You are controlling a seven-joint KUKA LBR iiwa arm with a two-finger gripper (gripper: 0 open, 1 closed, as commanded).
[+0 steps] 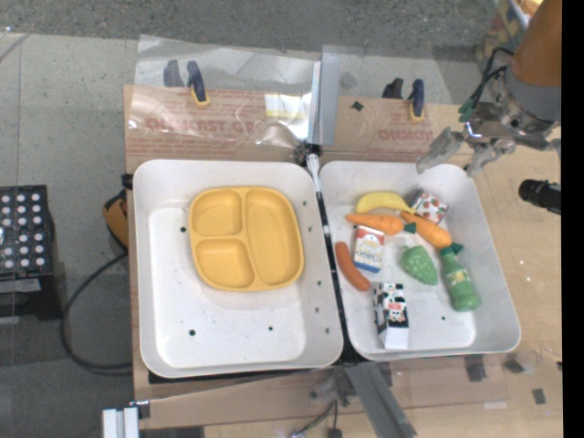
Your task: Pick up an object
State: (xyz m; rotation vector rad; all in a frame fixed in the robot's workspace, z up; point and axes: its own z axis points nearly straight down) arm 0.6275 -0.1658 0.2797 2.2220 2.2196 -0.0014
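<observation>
The right bin (493, 336) holds several toy foods: a yellow banana (383, 201), an orange carrot (374, 222), a second carrot (431, 230), a small can (429, 206), a red-and-white carton (368, 248), a sausage (351, 266), a green bumpy fruit (420, 265), a green bottle (459, 279) and a cow-print carton (392, 316). My gripper (459, 156) hangs over the bin's far right corner, above and behind the can. Its two fingers are spread apart, open, with nothing between them.
The left bin (164, 327) carries a yellow three-compartment tray (246, 237). Two blue clamps (194, 82) (416, 99) pin plastic sheeting behind the bins. A black block (23, 235) sits at far left with a cable running along the floor.
</observation>
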